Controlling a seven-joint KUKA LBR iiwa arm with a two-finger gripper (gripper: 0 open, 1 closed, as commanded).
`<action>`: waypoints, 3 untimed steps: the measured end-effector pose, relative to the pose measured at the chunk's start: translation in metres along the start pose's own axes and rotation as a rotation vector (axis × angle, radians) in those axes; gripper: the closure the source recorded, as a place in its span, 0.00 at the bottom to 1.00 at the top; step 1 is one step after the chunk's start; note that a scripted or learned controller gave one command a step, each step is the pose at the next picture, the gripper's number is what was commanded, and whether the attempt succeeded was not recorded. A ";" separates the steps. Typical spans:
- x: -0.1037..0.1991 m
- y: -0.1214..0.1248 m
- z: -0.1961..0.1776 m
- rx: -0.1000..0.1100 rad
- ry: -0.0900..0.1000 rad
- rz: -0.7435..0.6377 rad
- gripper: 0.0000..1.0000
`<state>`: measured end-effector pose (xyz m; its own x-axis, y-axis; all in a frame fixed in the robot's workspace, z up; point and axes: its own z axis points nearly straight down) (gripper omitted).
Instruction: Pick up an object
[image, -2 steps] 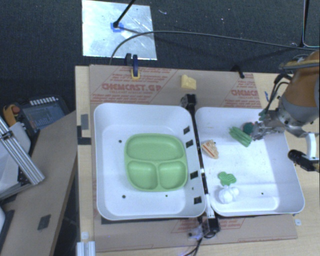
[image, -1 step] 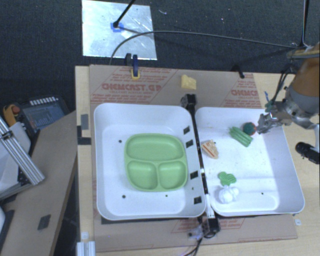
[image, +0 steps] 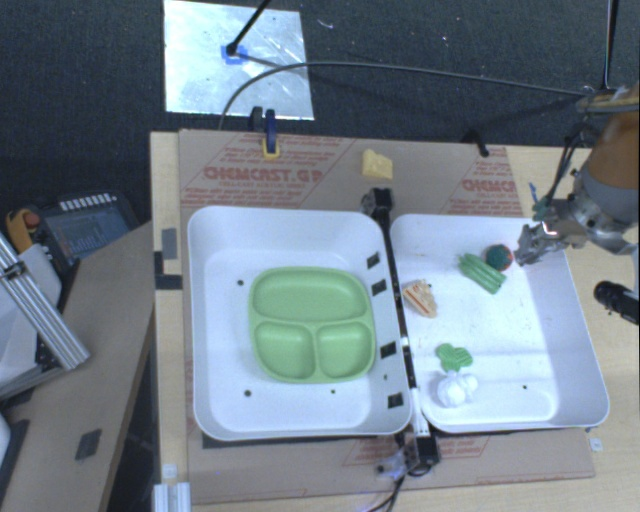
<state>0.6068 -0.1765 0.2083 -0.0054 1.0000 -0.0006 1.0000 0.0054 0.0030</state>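
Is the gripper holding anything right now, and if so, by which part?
Nothing shows between its fingers. The gripper is over the right bin, beside the red-and-green toy.

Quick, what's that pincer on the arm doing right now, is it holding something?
Pincer: cannot be told whether open or closed; nothing visible between it. It sits by the right bin's far edge.

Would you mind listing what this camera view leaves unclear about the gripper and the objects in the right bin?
- Gripper: too small and blurred to judge its fingers or whether it touches anything.
- Arm: cut off by the right edge.
- Red and green round object: too small to identify.
- Tan wedge near the divider: surface detail blurred.
- White object under the green piece: shape washes out against the white bin.
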 end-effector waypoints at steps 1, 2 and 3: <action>0.057 -0.002 0.001 0.002 0.003 -0.004 1.00; 0.103 -0.020 -0.010 0.002 0.003 -0.003 1.00; 0.153 -0.031 -0.022 0.001 0.003 -0.004 1.00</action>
<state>0.5745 -0.0232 0.2299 -0.0097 1.0000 0.0024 1.0000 0.0096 0.0016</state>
